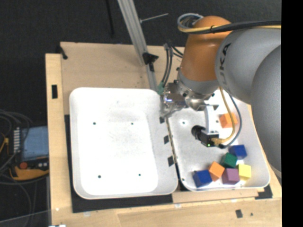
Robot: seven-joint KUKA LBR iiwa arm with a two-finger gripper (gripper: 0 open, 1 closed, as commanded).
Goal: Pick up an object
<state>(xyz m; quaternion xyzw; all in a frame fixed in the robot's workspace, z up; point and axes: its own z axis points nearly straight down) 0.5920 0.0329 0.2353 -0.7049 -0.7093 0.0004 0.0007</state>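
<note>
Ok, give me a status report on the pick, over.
End effector at right bin's far-left corner. Block cluster at near end, well apart from it. Lone orange block beside the arm.

two white bins (113,136) (185,143); two blue blocks (239,151) (202,178), two orange blocks (217,170) (226,121), one green block (230,160), one yellow block (245,170), one purple block (231,175); seven blocks in total.

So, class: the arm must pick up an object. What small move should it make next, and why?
Probably shift the gripper down the view toward the blue block at the cluster's left end: it sits by the right bin's upper-left rim, apart from the blocks bunched at the lower edge.
</note>
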